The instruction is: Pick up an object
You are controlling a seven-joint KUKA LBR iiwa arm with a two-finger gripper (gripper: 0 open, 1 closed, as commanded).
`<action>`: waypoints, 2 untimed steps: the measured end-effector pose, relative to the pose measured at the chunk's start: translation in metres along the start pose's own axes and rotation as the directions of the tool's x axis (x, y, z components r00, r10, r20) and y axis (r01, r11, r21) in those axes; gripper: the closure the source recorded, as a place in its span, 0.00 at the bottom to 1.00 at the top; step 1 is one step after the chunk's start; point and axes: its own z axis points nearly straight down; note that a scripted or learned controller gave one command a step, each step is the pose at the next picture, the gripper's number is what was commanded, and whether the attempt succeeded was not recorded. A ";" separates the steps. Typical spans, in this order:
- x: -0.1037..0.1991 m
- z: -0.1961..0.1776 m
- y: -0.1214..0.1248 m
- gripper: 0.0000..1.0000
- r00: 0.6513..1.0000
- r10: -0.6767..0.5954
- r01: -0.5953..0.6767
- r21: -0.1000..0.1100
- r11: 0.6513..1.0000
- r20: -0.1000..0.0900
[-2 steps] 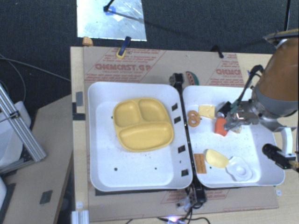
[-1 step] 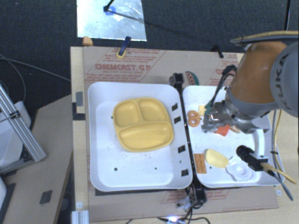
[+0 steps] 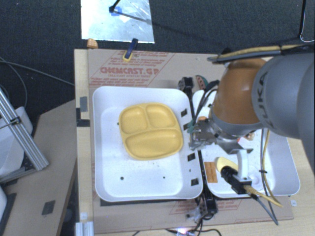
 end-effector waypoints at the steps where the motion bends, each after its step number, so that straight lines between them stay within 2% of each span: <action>1: -0.004 -0.001 0.001 0.00 1.000 0.008 -0.008 -0.003 1.000 0.002; 2: -0.079 0.012 0.005 0.00 1.000 0.016 -0.016 -0.001 1.000 0.006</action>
